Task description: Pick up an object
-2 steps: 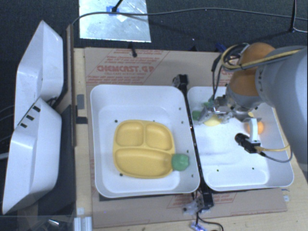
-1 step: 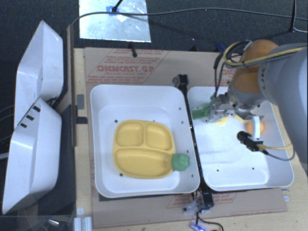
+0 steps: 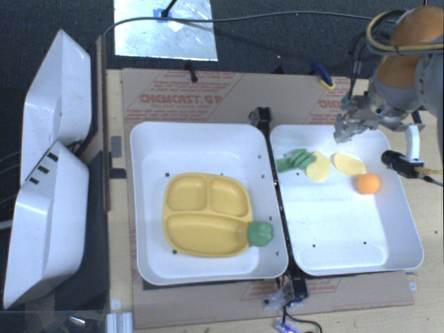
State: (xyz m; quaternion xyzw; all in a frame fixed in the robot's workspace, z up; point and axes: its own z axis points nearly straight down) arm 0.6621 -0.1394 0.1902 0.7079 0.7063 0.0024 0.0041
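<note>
A: Where is the gripper [image 3: 345,132]?

B: Over the far rim of the right bin [image 3: 347,255], hanging from the grey arm [image 3: 402,68] that reaches in from the right. Whether the claw is open or closed, I cannot tell; it is too blurred.

A: What lies beneath it?

B: Just near of it, two pale yellow pieces [image 3: 333,166] side by side, perhaps slices. A green leafy thing [image 3: 295,160] touches the left one. An orange ball [image 3: 368,184] sits near the right wall.

A: And the left bin [image 3: 201,141]?

B: A yellow divided tray [image 3: 206,214] rests in it, with a green ball [image 3: 260,233] touching the tray's near right corner.
</note>
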